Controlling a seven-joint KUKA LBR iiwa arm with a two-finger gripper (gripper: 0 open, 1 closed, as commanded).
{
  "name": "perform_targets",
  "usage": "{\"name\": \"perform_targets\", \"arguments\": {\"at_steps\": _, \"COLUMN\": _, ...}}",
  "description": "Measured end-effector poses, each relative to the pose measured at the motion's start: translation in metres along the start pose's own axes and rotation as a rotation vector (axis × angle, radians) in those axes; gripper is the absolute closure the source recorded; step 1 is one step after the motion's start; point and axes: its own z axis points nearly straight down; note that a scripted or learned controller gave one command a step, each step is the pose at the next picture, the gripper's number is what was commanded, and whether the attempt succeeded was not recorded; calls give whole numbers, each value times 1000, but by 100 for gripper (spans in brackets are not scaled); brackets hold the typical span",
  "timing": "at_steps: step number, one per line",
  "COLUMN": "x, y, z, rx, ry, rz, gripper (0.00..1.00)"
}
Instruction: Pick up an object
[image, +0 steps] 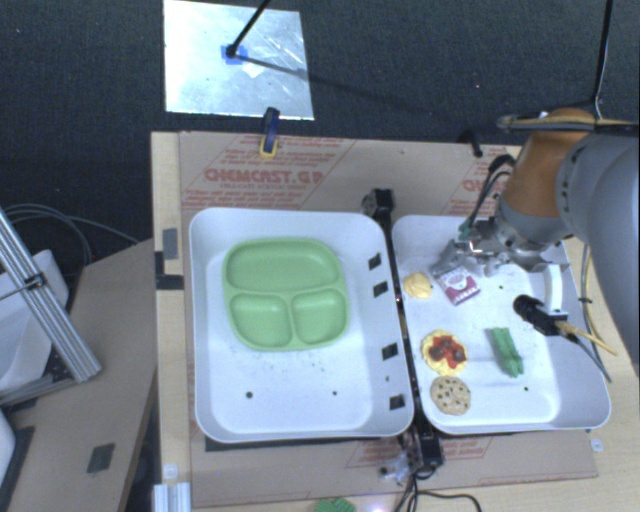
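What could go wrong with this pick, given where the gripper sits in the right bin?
1. The gripper is at the far edge of the red and white packet. The packet looks flat, so a grasp may slide off or merely push it along the right bin.
2. The small yellow piece lies close beside the packet and could be knocked or caught too.

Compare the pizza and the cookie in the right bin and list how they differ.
Colour: the pizza is yellow with red topping, while the cookie is tan with dark specks.
Place: the cookie lies nearer the bin's front rim, and the pizza sits just behind it, closer to the bin's middle.
Shared: both are round, flat, about the same size, and lie apart from each other in the right bin.
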Motion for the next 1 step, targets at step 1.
{"name": "perform_targets", "arguments": {"at_steps": 1, "x": 0, "y": -2, "z": -10, "rx": 3, "ry": 1, "rz": 0, "gripper": 100}}
